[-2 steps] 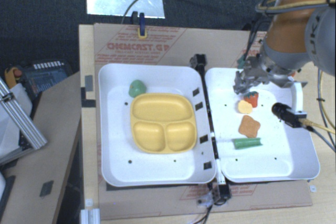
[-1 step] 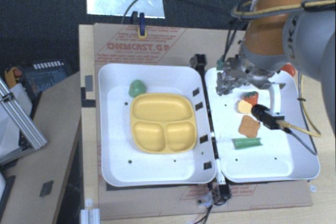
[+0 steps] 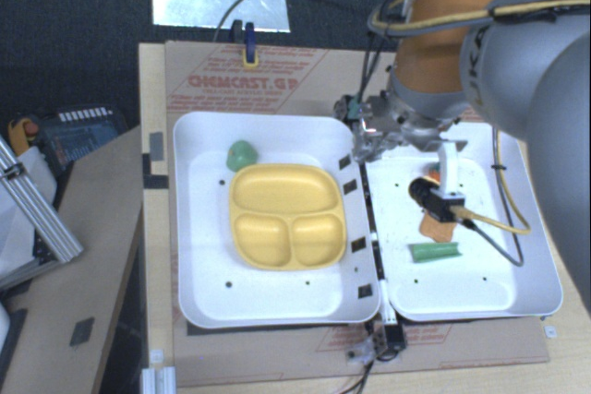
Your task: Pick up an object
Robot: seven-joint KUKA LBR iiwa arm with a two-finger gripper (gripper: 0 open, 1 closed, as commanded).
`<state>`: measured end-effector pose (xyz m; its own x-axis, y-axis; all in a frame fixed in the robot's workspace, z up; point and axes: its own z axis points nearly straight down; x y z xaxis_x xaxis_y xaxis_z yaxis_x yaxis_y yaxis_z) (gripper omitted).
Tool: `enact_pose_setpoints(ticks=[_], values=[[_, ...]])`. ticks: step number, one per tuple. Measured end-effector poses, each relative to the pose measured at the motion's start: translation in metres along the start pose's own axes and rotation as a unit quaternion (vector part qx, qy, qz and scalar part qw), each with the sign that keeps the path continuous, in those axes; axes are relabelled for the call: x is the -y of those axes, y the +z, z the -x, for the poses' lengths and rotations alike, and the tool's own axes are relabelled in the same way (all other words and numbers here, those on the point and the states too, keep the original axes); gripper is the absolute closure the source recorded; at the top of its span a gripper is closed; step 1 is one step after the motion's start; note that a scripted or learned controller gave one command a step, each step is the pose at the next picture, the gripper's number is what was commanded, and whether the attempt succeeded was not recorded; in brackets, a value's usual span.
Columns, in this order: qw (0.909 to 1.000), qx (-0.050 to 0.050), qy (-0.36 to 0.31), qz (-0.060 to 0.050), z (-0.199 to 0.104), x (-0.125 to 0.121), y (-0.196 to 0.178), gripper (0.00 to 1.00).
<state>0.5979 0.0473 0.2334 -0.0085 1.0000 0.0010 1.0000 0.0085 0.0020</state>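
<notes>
The green strip (image 3: 434,251) is lying flat in the right bin (image 3: 499,291), just beside an orange piece (image 3: 440,230), and we are judging it light and thin, best taken across its narrow width, while we are not managing to tell whether the gripper (image 3: 368,143) is wide or narrow.

Yellow three-compartment plate (image 3: 286,215), lying flat, middle of left bin (image 3: 199,226); small green lump (image 3: 242,154) just beside its far-left corner. Orange block (image 3: 439,229), partly hidden, and green strip (image 3: 434,251) lying flat beside it, right bin (image 3: 480,291).
</notes>
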Motion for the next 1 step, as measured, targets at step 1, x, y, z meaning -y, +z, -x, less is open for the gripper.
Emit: enact_pose_setpoints(ticks=[1], values=[[1.0000,-0.001,0.000,0.001,-0.0487,-0.0196,-0.0039,1.00]])
